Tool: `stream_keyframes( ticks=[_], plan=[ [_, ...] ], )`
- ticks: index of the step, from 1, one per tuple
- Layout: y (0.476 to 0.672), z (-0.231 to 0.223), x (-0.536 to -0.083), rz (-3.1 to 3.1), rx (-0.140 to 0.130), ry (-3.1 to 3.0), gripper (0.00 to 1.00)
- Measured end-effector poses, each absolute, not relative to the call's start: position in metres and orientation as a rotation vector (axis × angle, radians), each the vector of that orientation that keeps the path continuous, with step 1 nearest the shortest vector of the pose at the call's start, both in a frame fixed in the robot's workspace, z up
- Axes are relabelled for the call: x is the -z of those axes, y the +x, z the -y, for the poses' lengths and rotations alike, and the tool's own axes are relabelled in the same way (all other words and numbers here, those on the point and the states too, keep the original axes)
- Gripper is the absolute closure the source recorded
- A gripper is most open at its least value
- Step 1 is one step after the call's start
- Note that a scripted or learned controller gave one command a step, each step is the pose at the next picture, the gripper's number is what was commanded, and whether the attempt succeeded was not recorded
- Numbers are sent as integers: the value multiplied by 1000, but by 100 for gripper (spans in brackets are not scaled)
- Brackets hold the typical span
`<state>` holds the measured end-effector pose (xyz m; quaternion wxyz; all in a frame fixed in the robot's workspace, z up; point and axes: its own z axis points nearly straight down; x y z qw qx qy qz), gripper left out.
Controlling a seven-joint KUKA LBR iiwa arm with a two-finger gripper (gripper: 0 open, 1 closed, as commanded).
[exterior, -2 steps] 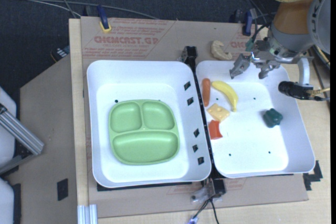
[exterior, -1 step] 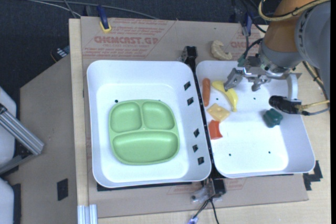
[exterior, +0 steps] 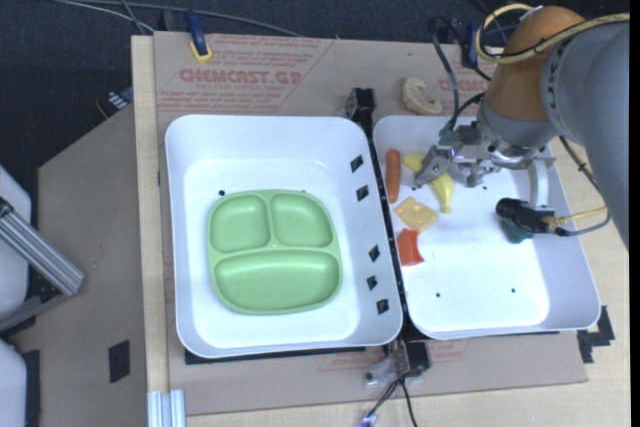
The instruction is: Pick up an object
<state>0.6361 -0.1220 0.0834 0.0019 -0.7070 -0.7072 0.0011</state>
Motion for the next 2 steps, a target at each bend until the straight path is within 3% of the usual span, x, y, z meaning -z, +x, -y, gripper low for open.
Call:
stream_keyframes(
  ticks=[1, 2],
  plan=[
    [637, 122, -97, 2221, 1, -2221, 100],
    [638, 121, -162, 2226, 6, -2224, 100]
  ],
)
